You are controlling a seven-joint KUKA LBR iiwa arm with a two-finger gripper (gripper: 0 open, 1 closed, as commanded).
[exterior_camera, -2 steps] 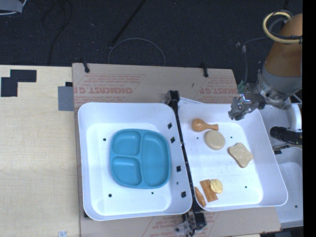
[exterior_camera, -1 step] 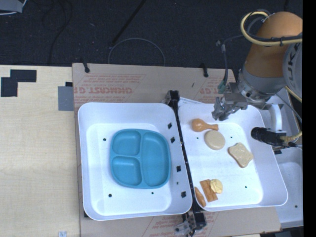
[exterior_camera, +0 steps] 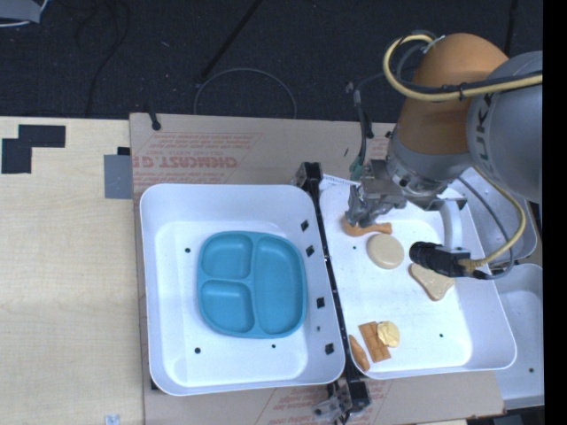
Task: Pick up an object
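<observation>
Down in the right bin (exterior_camera: pixel 478 348), the gripper (exterior_camera: pixel 361 215) sits directly over a flat orange piece (exterior_camera: pixel 372 229) at the bin's eleven o'clock; whether it pinches it, I cannot tell. A smooth cream disc (exterior_camera: pixel 385 252) lies at the gripper's four o'clock.

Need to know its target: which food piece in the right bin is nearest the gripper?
The orange piece at the bin's top, right under the gripper; the others lie farther down.
</observation>
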